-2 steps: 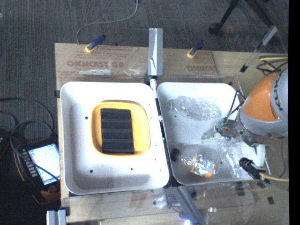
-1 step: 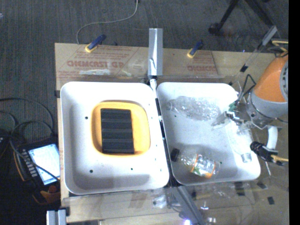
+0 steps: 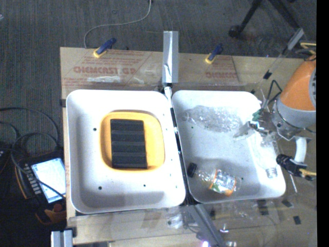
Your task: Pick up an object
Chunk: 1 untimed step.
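Where the arm (image 3: 300, 94) reaches in from the right, its orange band sits over the right bin's far right corner, and the gripper (image 3: 255, 125) hangs just inside that bin's right wall; whether it is open or closed I cannot tell, since its tip blurs into clear plastic beneath it. Two white bins lie side by side on the bench; the right bin (image 3: 205, 192) holds a clear plastic bottle (image 3: 215, 179) lying on its side near the front wall, with a dark cap pointing left and an orange and green label around its middle; it lies well apart from the gripper. Farther back in the same bin lies a crumpled piece of clear plastic (image 3: 216, 118), stretching from the middle toward the gripper, though contact between them is too unclear to judge. The left bin (image 3: 82, 189) holds a yellow tray (image 3: 157, 138) with a black ribbed block (image 3: 128, 143) resting inside it. Two blue and yellow clamps (image 3: 104, 47) grip the bench's far edge; a tablet (image 3: 46, 179) lies on the floor left of the bench.
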Each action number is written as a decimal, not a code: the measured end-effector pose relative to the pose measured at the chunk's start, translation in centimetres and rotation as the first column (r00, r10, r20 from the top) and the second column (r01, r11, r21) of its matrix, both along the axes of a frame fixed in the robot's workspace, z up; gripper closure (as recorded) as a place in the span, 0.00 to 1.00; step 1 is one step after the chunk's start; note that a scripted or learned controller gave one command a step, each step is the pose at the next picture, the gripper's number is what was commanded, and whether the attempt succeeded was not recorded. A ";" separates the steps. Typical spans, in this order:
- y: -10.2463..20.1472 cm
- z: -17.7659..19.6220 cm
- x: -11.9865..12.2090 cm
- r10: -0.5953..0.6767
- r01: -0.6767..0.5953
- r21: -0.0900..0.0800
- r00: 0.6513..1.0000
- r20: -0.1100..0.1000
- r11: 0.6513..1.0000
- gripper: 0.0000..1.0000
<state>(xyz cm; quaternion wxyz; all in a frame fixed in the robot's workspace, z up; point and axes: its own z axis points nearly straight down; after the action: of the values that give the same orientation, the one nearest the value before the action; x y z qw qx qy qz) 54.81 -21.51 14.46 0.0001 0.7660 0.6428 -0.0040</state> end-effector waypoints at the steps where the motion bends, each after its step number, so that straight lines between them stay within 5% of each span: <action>1: 4.8 4.5 5.0 -0.053 0.053 0.002 0.999 0.004 0.999 1.00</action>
<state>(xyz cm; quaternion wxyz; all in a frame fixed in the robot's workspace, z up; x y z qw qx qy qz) 59.85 -16.68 18.93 0.0007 0.7828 0.6222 -0.0019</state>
